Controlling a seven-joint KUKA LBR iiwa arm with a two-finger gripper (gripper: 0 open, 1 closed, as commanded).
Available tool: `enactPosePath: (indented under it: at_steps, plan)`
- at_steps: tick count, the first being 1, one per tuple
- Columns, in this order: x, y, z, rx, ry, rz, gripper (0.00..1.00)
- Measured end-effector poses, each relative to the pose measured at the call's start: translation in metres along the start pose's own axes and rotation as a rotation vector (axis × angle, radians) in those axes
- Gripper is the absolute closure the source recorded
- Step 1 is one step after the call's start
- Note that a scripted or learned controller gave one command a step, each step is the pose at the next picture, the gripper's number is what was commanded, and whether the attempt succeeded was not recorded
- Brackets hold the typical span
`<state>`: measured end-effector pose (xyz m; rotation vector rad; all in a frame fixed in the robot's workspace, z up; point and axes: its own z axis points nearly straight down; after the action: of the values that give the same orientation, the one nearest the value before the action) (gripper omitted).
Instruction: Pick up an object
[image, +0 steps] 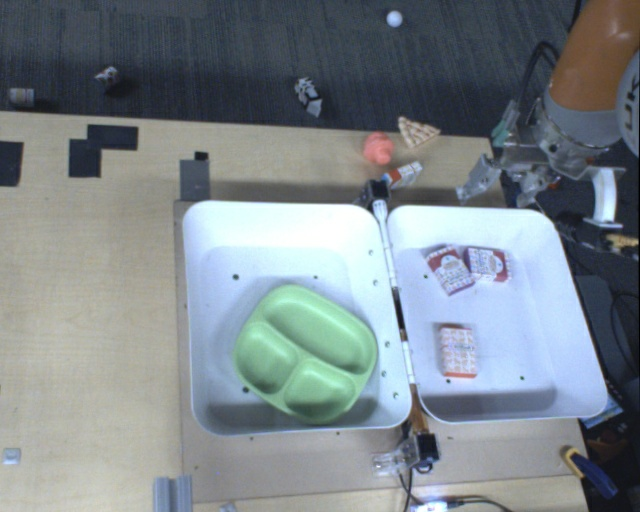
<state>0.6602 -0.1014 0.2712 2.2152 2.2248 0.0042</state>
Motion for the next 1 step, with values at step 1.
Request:
enactPosePath:
  at_steps: [1]
  plan:
    - [-0.053,-0.0458,0.0832,0.004,-0.002,0.003,0.0]
